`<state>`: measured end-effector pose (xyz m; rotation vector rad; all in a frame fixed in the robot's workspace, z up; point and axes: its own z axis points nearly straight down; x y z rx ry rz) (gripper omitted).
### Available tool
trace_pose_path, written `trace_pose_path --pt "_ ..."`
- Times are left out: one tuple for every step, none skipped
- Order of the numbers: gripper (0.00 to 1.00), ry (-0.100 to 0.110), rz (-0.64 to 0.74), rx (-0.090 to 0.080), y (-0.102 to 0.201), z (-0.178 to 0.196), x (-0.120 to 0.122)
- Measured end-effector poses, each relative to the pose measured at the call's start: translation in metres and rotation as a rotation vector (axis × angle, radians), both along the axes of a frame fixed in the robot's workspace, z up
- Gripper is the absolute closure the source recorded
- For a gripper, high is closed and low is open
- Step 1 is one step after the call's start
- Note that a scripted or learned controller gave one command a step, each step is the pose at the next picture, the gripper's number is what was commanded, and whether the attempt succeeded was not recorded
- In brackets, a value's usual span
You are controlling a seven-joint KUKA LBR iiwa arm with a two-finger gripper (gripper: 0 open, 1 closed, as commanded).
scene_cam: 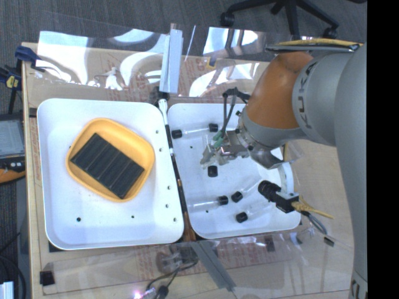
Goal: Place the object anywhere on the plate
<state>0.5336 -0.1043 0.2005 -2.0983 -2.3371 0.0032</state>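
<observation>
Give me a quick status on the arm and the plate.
Gripper low over right bin, among small black-capped tubes; grasp not discernible. Yellow plate in left bin, dark ridged slab lying on it. Divider rim between bins.

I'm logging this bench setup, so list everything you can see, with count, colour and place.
Bins: two, white, side by side on the bench; left bin, right bin.
Plate: one, yellow, in the left bin.
Ridged slab: one, dark grey, lying on the plate.
Small pieces: several, black with clear parts, scattered in the right bin.
Office chair base: one, black, on the floor beyond the bench.
Arm: one, grey with orange band, over the right bin.
End effector: one, above the right bin's middle.
</observation>
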Motion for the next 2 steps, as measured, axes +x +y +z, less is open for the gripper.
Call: trace_pose_path --pt "1.00 0.002 0.064 0.002 0.0834 -0.0100 0.0553" --pt "0.00 0.002 0.063 0.002 0.0832 -0.0098 0.0554"
